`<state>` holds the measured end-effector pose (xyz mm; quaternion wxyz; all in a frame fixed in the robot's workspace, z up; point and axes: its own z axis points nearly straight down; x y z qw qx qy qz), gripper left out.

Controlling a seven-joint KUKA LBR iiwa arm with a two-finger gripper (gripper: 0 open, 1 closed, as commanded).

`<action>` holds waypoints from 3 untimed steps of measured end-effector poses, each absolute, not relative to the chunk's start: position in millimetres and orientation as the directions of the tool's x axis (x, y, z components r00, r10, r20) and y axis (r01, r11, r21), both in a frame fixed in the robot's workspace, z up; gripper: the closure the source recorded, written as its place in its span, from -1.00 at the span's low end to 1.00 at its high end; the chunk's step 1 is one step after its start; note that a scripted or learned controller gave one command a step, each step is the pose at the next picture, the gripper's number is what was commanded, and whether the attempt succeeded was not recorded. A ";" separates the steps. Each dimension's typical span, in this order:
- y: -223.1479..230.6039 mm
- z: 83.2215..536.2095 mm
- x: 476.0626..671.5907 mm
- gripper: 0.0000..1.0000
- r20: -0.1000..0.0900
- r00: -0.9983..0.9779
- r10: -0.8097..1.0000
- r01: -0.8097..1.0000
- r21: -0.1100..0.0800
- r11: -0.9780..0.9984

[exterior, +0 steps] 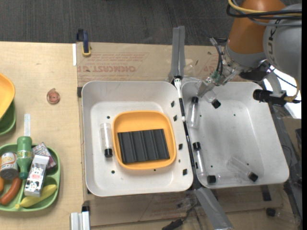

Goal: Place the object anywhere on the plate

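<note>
An orange-yellow plate (144, 124) sits in the middle of the left bin (93, 174). A dark grey ribbed rectangular block (143, 145) lies flat on the plate's near half. Left of the plate, a clear tube with a black cap (104, 137) lies on the bin floor. My gripper (209, 91) hangs over the far left corner of the right bin (268, 128), well away from the plate. A clear tube (192, 113) lies just below and left of the gripper, and a small black piece (216, 103) sits right under it.
More clear tubes with black caps lie along the right bin's left wall (199, 162) and near its front (240, 169). A green tray of toy food (29, 176) and a yellow dish (5, 97) stand on the bench at the left. The arm's orange band (252, 23) rises at the upper right.
</note>
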<state>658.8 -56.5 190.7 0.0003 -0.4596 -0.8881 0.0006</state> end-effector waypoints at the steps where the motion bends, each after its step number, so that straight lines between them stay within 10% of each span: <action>1: -39.8 191.2 659.0 1.00 -0.001 -0.697 0.717 0.717 0.000 0.697; 3: -38.4 191.5 650.7 1.00 -0.001 -0.874 0.485 0.485 0.000 0.874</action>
